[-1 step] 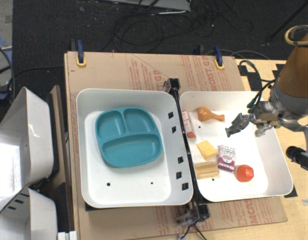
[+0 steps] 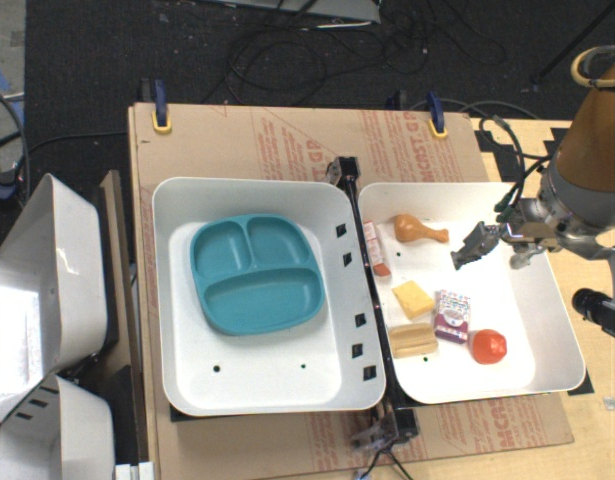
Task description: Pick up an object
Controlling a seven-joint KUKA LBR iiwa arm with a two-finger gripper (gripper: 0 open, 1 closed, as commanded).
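The right bin holds several small items: an orange chicken drumstick, a red-and-white tube by the left wall, a yellow cheese wedge, a tan block, a purple-and-white packet and a red tomato. My gripper hangs above the bin's upper middle, to the right of the drumstick and apart from it. Nothing shows between its dark fingers.
The left bin carries a teal divided plate. A black divider runs between the bins. White containers stand off the bench at the left. Cables lie on the dark floor behind.
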